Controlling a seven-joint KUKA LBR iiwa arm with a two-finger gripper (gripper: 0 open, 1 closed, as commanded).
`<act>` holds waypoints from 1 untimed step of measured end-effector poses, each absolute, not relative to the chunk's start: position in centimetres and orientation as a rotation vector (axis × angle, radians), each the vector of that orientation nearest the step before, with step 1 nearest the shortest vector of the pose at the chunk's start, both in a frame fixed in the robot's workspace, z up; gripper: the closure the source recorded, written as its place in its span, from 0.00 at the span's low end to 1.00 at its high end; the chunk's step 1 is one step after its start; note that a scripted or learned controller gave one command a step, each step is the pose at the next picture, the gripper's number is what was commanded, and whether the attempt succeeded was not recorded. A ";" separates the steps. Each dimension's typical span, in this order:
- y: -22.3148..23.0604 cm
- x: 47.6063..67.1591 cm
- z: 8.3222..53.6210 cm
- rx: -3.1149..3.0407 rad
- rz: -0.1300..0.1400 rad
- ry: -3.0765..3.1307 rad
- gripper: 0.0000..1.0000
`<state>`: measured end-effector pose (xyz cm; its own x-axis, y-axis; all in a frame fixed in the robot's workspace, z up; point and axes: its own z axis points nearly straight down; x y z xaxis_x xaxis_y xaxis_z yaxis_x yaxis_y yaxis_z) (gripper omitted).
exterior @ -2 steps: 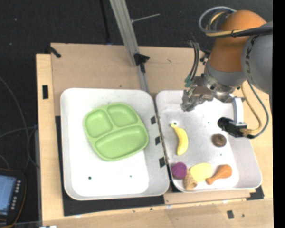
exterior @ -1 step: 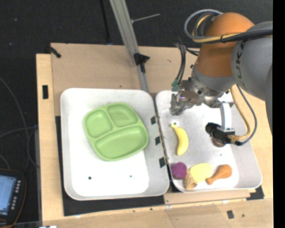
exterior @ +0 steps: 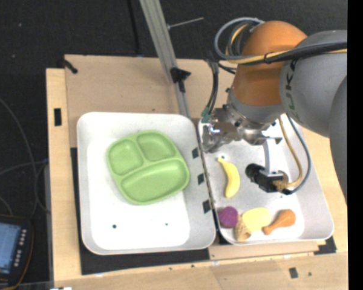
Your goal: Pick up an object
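From my station: one arm over two white bins, five loose things in all.

I count one green three-compartment plate [exterior: 148,168], smooth plastic, in the left bin [exterior: 97,222]. The right bin [exterior: 311,207] holds one curved yellow banana [exterior: 230,177], one round purple piece [exterior: 228,216], one pale yellow lump [exterior: 256,217] and one orange-brown drumstick [exterior: 280,220]. The gripper [exterior: 213,136] hangs over that bin's upper left corner, above the banana; I cannot tell its state.
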<state>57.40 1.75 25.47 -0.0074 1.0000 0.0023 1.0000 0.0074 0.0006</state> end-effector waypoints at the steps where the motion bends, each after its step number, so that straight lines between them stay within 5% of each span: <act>1: 5.6 54.5 23.9 -2.215 0.001 -2.227 1.00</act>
